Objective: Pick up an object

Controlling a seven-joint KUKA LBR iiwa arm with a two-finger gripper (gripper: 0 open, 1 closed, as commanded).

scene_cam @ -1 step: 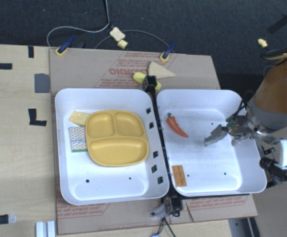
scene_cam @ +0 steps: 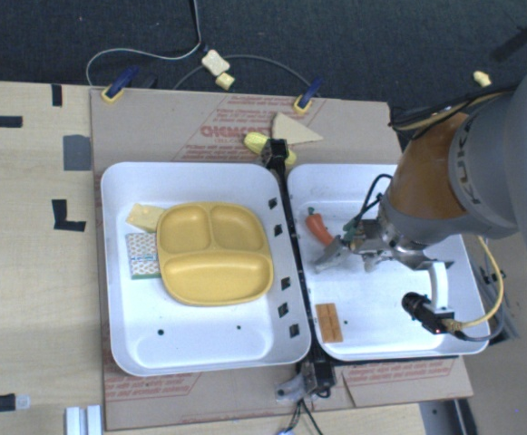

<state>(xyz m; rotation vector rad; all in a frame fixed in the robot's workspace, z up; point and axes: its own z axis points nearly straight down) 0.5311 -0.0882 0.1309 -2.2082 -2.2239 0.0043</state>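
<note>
Claw [scene_cam: 328,254] in right bin [scene_cam: 381,344] beside orange object [scene_cam: 318,227]; tan block [scene_cam: 327,322] nearby.

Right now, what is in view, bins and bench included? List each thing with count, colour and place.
Bins: 2, white, side by side on the bench.
Divided plate: 1, yellow, left bin.
Patterned packet: 1, pale, left bin, at the plate's left edge.
Flat piece: 1, pale yellow, left bin, above the packet.
Carrot-like object: 1, orange, right bin, near the divider.
Small block: 1, tan, right bin, lower left.
Arm: 1, grey with orange band, over the right bin.
Gripper: 1, dark, just below the orange object.
</note>
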